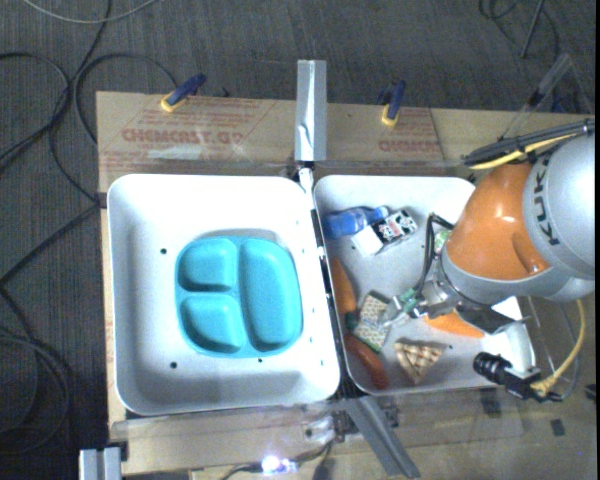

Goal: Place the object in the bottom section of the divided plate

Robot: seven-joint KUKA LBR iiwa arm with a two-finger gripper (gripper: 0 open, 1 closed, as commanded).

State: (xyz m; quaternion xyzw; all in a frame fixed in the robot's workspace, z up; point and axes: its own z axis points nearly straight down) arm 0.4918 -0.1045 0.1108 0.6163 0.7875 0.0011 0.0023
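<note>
A light blue divided plate (240,293) lies in the left bin (140,268). It has two small sections on its left and one long section on its right, all bare. My gripper (423,298) is low over the right bin (400,193), under the orange wrist band (490,233). It hangs among the loose objects, just right of a green-and-white checkered piece (372,318). The arm's body hides the fingers.
The right bin holds several items: a blue bottle-like object (348,222), a white-and-black piece (395,226), an orange stick (342,286) along the left wall, a reddish piece (368,360), a tan waffle wedge (415,358) and an orange piece (455,323).
</note>
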